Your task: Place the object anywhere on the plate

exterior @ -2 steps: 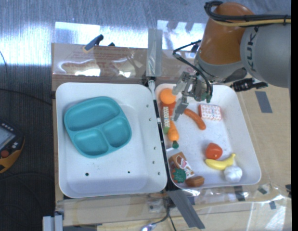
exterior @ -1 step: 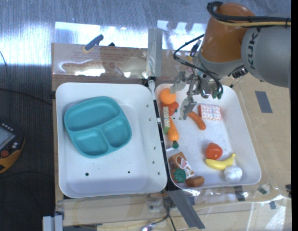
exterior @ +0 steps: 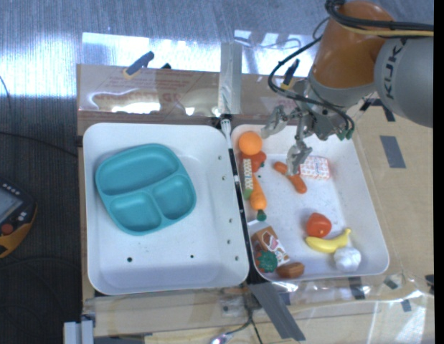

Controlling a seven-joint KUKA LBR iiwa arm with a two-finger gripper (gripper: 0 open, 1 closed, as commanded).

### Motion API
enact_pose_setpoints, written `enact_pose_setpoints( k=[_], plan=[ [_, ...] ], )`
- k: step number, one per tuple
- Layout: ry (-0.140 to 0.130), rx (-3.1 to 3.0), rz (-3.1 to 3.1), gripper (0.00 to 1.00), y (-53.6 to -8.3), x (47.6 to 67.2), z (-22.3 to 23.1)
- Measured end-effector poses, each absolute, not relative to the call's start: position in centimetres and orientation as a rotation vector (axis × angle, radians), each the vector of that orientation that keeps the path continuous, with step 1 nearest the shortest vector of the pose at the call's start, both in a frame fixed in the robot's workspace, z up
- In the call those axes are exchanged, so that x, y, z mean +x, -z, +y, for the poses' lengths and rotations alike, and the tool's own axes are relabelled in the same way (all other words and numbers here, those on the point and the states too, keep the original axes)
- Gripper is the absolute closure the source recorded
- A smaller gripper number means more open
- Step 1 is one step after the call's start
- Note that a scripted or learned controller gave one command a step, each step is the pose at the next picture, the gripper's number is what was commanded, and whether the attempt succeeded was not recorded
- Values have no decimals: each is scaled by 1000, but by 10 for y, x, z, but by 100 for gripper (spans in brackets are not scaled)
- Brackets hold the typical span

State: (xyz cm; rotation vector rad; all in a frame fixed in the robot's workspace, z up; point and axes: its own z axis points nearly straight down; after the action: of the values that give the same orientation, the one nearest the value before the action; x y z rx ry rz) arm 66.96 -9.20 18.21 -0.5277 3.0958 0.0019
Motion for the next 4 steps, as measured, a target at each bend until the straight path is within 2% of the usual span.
enact_pose_setpoints(
  k=[1, 2, 3, 4],
  plan=[
    [-3, -528, 3095, 0, -182, 670, -92],
    [-3, -991, 2978, 0, -185, 670, -105],
    [-6, -1433, 2794, 0, -167, 670, -92],
    [-9, -1768, 2597, 0, -181, 616, -12]
  ],
)
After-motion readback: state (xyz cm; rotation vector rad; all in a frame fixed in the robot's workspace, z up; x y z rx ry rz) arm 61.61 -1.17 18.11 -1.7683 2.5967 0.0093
